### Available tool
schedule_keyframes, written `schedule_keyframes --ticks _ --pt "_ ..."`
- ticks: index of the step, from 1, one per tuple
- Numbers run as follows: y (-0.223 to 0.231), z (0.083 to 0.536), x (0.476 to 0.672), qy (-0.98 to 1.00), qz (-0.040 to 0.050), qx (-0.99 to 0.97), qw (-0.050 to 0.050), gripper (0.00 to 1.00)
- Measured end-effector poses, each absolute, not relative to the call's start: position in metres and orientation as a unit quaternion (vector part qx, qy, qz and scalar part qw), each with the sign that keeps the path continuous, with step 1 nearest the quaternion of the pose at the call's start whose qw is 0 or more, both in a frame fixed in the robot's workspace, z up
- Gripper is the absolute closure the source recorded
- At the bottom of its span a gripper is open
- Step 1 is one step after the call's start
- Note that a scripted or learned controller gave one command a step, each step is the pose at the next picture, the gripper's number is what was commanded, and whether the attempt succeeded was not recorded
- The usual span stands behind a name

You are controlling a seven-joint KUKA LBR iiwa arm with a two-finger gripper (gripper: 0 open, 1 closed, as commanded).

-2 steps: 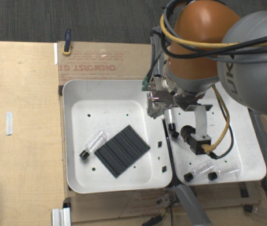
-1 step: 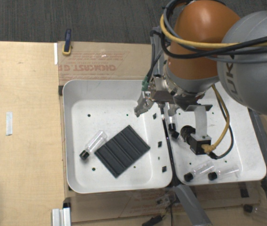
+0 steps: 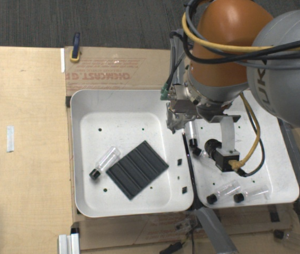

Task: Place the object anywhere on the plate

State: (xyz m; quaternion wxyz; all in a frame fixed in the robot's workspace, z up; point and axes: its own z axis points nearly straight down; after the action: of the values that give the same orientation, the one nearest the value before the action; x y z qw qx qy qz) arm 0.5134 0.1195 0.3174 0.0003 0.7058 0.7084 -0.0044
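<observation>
The plate (image 3: 137,169) is a dark ribbed rectangle lying at a slant on the floor of the left bin (image 3: 86,115). A clear vial with a black cap (image 3: 103,163) lies against the plate's left corner. My gripper (image 3: 190,134) hangs over the divider between the two bins, up and to the right of the plate. Directly below it a pale tube with a black end (image 3: 194,144) shows over the right bin's left edge. Whether the gripper holds that tube I cannot make out. The arm's orange band and grey body hide the back of the right bin.
Two more clear vials with black caps (image 3: 229,193) lie near the front of the right bin (image 3: 276,189). A black block on a yellow cable (image 3: 226,160) hangs from the arm. Brown cardboard (image 3: 112,67) lies behind the bins, and the wooden bench (image 3: 23,142) is to the left.
</observation>
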Motion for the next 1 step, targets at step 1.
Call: schedule_keyframes --ticks 1 --pt "0.1317 0.322 0.5311 0.854 -0.0011 0.521 0.0 1.0"
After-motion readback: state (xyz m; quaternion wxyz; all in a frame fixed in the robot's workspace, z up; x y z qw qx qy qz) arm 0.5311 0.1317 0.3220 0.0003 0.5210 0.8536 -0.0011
